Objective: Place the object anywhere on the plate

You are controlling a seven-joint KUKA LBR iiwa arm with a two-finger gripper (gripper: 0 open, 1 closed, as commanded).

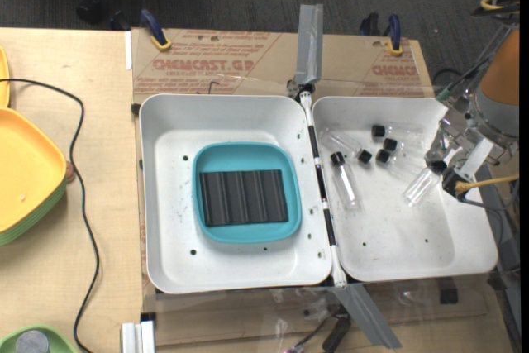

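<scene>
Left bin (165, 178): a shallow white bin is seen on the bench, and a teal plate (245, 193) with a dark ribbed centre is set in its middle.

Right bin (397, 248): a second white bin is placed just beside the first, the two being joined along a central divider.

Clear tubes: one clear tube with a black cap (343, 178) is laid in the right bin near the divider, its cap turned toward the far side; a second clear tube (418, 187) is laid tilted near the right wall, just beside the gripper.

Small black pieces (382, 146): several are scattered in the far half of the right bin, between the two tubes.

Gripper (446, 165): it is positioned over the right edge of the right bin, beneath the orange band of the arm (502, 78). Whether the fingers are spread or closed cannot be told, and nothing is seen held between them.

Task status: the tubes and the black pieces are all located in the right bin, well apart from the plate.

Surroundings: a yellow dish (25, 178) and a black cable (83, 202) are seen on the wooden table at left.
</scene>
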